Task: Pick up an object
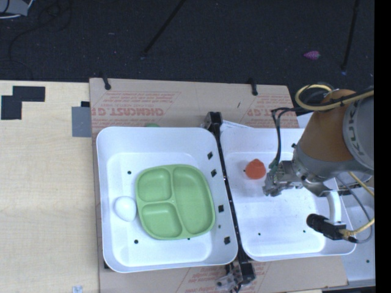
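A small orange-red ball-like object (255,169) lies in the right bin (269,243), near its upper left part. My gripper (273,185) hangs low in the right bin, just right of and slightly below that object, close to it but with nothing seen between its fingers. The grey arm with its orange band comes in from the right. In the left bin (116,145) a green three-compartment plate (174,201) lies flat, and a white egg-shaped object (125,208) rests beside the plate's left edge.
A black divider rail (223,188) runs between the two bins. Both bins sit on a cardboard sheet (159,105) on the wooden bench. The lower half of the right bin is open floor.
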